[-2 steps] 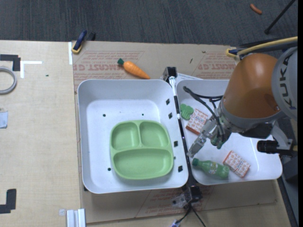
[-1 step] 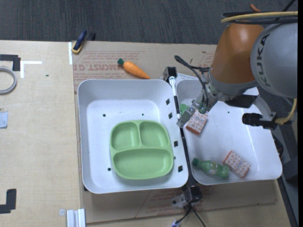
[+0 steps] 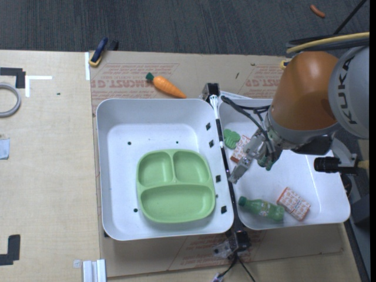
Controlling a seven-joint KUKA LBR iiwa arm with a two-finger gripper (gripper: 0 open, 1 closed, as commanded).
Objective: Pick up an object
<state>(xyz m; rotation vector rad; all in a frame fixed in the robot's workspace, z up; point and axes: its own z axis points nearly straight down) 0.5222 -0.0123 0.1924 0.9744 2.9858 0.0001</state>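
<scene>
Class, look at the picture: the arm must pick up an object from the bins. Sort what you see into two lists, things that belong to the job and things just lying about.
Belongs to the job:
tool
green bottle
red-and-white packet
green item
right bin

Just lying about:
toy carrot on the cardboard
green divided plate in the left bin
blue-and-yellow item

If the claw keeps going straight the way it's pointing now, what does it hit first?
The claw points down and toward the divider between the bins. Carried on, it would probably meet the right bin floor close beside that wall, near the red-and-white packet. Depth is hard to judge from this slanted view.
</scene>
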